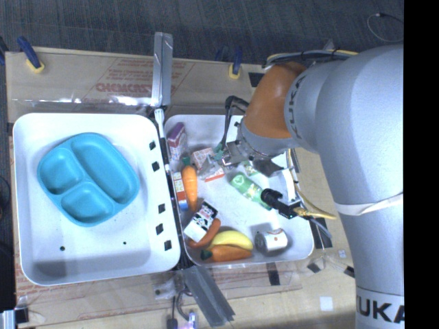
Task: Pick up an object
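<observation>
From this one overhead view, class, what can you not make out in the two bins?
- Gripper: the grey arm's wrist covers it, so finger state is unclear.
- Green bottle: upper end hidden under the wrist.
- Right bin: far right corner covered by the arm.
- Small carton: label too small to read.

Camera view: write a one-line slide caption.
KUKA arm reaches over the right bin of toy food; blue tray sits left.

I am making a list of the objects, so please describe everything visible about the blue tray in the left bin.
The blue tray is a light blue, rounded dish that looks like plastic, with three hollow sections: one long section on the upper right and two smaller ones on the left and bottom. It lies flat and face up, turned at a slant, in the upper left part of the left bin. It rests on the bin floor, and no other object touches it.
</observation>
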Controlling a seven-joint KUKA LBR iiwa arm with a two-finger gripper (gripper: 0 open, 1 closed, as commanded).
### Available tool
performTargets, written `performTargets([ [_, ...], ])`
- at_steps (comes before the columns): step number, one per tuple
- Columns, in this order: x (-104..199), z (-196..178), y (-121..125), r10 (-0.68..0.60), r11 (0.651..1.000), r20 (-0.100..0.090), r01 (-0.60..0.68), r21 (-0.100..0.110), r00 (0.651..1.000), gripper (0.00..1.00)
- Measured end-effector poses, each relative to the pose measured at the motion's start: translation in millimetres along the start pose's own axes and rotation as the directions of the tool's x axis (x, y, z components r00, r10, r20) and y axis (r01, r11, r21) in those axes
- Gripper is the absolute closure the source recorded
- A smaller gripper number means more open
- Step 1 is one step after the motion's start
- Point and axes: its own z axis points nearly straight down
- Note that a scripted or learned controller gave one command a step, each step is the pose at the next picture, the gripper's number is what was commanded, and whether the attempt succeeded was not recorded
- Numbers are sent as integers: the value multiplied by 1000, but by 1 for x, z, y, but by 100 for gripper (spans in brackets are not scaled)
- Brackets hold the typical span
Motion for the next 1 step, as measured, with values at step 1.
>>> performTargets([
  [1, 38, -107, -8, 124, 992, -2, -124, 1, 992, 100],
])
